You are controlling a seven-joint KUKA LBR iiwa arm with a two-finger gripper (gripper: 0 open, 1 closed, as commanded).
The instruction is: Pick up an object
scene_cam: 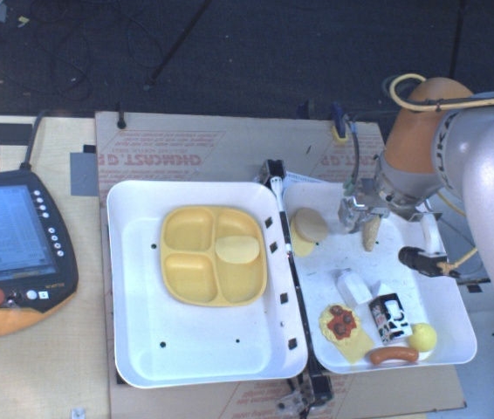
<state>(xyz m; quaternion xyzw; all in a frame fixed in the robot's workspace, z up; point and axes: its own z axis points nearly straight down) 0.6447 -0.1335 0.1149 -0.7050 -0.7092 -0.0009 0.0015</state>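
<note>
In the right bin, my gripper hangs low over the far part, just right of a tan rounded object that lies against the bin's left wall. Nearer the front lie a small white object, a toy pizza slice with red topping, a black-and-white box, a sausage and a yellow lemon. A small tan piece shows right at the gripper's tip; whether it is held is unclear.
The left bin holds a yellow divided plate with a pale yellow piece in its far right compartment. A tablet controller lies on the bench to the left. Bare floor shows in the right bin's middle.
</note>
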